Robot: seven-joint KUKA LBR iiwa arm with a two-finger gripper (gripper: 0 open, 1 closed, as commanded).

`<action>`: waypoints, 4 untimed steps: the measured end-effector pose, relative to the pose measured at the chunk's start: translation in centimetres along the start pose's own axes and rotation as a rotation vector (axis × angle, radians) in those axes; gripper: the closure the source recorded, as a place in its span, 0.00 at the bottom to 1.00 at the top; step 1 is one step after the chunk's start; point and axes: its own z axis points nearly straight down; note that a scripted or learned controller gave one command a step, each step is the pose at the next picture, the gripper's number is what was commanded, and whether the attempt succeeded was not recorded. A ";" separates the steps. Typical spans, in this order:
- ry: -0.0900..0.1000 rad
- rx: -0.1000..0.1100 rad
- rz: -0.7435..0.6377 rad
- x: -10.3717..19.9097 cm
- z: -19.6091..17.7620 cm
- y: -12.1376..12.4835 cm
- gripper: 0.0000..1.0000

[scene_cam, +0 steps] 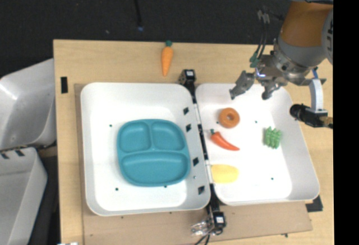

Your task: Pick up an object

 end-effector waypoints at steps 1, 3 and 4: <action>-0.001 -0.011 -0.002 0.0 -0.6 0.2 0.00; -0.002 -0.005 0.001 -0.8 10.3 -0.3 0.00; -0.002 -0.005 0.001 -0.7 16.0 -1.3 0.00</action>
